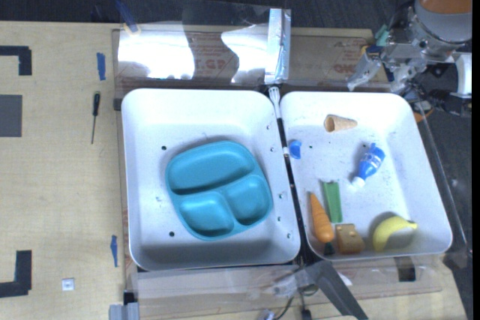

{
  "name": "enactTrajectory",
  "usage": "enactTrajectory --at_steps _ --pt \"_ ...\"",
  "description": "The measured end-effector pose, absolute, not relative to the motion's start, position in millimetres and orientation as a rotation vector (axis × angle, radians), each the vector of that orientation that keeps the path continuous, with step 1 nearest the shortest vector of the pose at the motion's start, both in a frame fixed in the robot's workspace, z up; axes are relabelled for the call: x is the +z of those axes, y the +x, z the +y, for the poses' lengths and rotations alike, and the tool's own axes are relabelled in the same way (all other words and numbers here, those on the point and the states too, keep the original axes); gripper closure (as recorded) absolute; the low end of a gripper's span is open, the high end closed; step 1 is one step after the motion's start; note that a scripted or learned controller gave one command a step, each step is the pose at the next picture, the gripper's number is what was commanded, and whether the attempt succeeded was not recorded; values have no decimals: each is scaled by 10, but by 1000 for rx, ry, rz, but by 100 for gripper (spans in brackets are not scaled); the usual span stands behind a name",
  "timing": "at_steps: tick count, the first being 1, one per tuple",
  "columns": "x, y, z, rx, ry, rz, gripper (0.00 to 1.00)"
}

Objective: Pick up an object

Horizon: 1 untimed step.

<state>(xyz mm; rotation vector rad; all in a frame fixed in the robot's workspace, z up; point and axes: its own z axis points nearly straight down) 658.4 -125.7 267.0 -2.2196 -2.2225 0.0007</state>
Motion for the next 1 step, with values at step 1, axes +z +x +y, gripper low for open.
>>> enactTrajectory --at_steps 1 --pt "1276 6390 -1667 10 -2352 -2071 0"
